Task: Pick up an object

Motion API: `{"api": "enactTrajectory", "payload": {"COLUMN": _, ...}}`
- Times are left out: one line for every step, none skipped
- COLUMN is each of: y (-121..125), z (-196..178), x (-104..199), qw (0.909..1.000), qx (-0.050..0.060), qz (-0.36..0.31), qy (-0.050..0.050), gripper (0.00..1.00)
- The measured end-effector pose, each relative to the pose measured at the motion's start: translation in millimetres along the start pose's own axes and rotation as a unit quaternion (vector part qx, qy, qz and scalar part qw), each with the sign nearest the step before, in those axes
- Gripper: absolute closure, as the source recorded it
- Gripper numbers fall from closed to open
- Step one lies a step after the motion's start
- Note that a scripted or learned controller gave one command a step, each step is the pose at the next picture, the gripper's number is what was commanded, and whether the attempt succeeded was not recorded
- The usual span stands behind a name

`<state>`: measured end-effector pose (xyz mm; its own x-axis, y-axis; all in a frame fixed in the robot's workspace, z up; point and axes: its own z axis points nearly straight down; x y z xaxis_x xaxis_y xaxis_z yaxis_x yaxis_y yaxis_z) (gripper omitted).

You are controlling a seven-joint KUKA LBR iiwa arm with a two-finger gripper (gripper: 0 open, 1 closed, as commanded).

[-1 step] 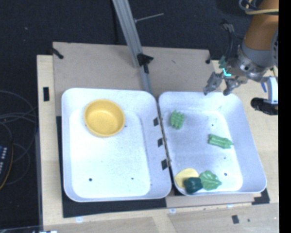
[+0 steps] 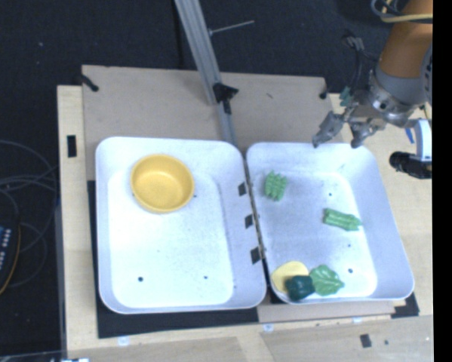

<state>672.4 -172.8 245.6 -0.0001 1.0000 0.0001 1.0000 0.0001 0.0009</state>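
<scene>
A single fixed camera looks down from above the desk at a slant, far enough back to take in both white bins whole: the left bin and the right bin lie side by side across the middle of the view. The desk's far edge runs near the top, dark floor beyond it. The arm enters from the upper right.
</scene>
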Motion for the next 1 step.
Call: {"api": "enactTrajectory", "payload": {"y": -0.4, "z": 62.8, "x": 0.5, "qw": 1.0, "qx": 0.003, "qz": 0.0, "qy": 0.0, "gripper": 0.0}}
